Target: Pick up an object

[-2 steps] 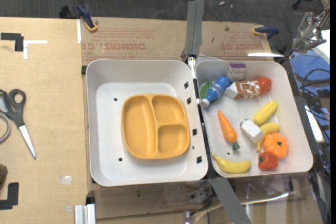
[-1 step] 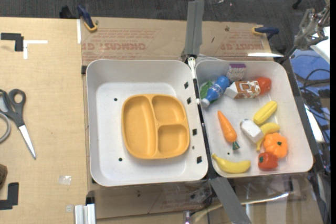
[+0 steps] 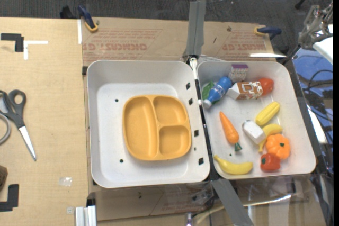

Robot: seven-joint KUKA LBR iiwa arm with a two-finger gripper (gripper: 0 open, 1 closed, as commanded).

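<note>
We see the toy foods lying in the right bin [image 3: 300, 123], at the right of the frame. The orange carrot [image 3: 228, 127] lies near that bin's centre, long axis running upper left to lower right, green top toward the lower right. The yellow banana [image 3: 233, 167] curves along the lower wall. A blue bottle [image 3: 217, 89] slants toward the lower left. Just right of it lies a brown carton [image 3: 248, 90]. The left bin [image 3: 100, 114] holds a yellow divided plate [image 3: 157, 127]. Scissors [image 3: 20, 121] lie at far left.
</note>
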